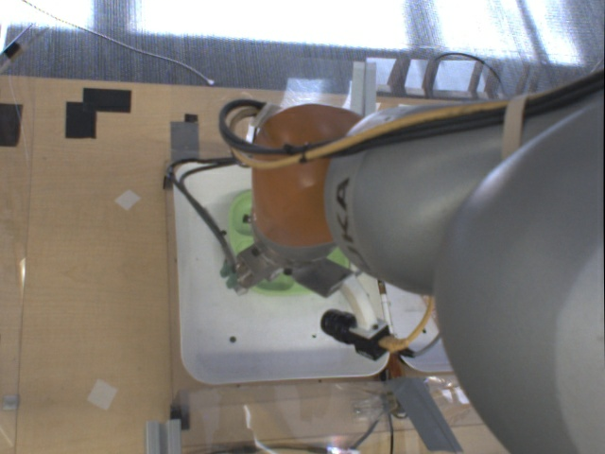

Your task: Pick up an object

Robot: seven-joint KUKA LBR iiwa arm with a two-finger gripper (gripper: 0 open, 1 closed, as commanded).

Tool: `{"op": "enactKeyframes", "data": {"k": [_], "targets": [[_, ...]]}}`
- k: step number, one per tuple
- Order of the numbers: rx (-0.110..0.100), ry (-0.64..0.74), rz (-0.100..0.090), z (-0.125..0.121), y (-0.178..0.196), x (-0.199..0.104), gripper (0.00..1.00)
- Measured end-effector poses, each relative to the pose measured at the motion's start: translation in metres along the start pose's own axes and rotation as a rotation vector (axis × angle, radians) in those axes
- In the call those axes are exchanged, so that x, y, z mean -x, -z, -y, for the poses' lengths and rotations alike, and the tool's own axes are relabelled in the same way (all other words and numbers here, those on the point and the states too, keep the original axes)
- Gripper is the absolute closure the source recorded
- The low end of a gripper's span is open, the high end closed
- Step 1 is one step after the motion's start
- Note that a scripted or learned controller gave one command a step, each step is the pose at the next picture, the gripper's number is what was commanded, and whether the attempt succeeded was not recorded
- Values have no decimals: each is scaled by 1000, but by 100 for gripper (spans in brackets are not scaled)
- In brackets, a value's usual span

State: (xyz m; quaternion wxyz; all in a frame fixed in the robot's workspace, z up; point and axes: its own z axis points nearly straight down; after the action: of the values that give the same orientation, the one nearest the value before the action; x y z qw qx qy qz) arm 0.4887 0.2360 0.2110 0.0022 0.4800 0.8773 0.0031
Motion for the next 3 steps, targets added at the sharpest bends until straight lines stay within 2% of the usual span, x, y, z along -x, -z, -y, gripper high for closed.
{"op": "enactKeyframes", "data": {"k": [1, 2, 3], "targets": [[-7, -682, 2, 5, -17, 7, 100], [-8, -1279, 4, 3, -31, -1, 100], [-6, -1772, 3, 2, -27, 0, 100]]}}
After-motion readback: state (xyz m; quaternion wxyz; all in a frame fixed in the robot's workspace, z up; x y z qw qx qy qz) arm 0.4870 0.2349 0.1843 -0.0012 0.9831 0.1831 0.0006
